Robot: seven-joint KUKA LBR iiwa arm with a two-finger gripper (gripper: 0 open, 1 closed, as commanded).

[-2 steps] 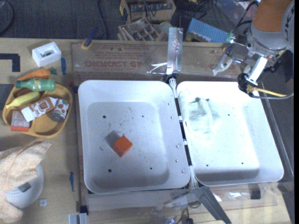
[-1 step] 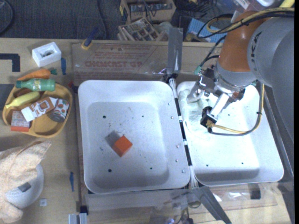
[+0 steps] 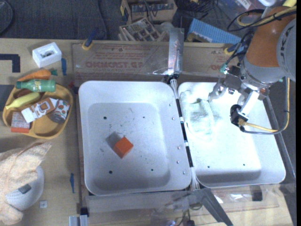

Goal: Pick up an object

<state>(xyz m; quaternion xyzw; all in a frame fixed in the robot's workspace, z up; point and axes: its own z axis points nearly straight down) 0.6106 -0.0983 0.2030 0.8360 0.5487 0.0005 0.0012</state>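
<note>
An orange cube with a grey face lies in the left bin, left of its middle. A clear, see-through plastic object rests in the right bin near its left wall. My gripper hangs over the upper part of the right bin, just right of the clear object and above it in the view. Nothing shows in its grasp. The grey arm with its orange band comes in from the upper right.
A yellow cable loops from the wrist over the right bin. To the left of the bins stand a yellow bowl of toy food, a cloth and a small white box. Clutter lies behind the bench.
</note>
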